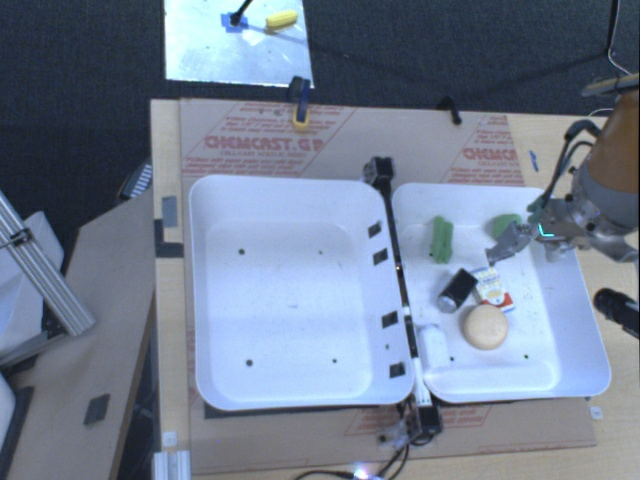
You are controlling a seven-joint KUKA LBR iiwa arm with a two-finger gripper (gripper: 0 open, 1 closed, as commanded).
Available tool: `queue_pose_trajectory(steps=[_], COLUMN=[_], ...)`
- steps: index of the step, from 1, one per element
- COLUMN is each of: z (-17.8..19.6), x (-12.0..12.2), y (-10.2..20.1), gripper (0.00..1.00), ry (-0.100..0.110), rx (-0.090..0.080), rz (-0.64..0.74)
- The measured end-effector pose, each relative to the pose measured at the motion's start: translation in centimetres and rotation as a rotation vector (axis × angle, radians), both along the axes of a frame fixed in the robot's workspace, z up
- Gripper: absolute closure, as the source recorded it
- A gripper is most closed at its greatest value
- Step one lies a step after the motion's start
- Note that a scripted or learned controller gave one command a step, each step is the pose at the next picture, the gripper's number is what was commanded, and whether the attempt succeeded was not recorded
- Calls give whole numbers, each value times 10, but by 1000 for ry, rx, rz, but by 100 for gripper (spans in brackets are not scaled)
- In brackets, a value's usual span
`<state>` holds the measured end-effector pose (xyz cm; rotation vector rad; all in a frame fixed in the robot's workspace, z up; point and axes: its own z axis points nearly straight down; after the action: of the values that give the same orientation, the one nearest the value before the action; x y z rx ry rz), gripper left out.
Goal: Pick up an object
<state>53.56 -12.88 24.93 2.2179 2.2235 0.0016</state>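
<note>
The right bin (570, 368) holds several objects. A long green piece (441, 239) lies near its left wall, and a second green piece (504, 224) sits toward the back. In the middle are a black cylinder (457, 289), a small white and red carton (492, 290) and a round tan bun (485, 327). My gripper (533, 243) hangs over the back right part of this bin, open, with nothing between its fingers. Its left finger (510, 240) is just beside the second green piece and above the carton.
The left bin (205, 268) stands beside the right one, with a black divider strip (395, 278) between them. A white lump (432, 343) lies at the right bin's front left. A black cable and a yellow clamp (300, 118) are at the bench's back edge.
</note>
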Motion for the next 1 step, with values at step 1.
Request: queue_pose_trajectory(steps=[1], z=[-149], x=[-1], y=[-7], gripper=[0], ry=[0], rx=[4], rz=[-4])
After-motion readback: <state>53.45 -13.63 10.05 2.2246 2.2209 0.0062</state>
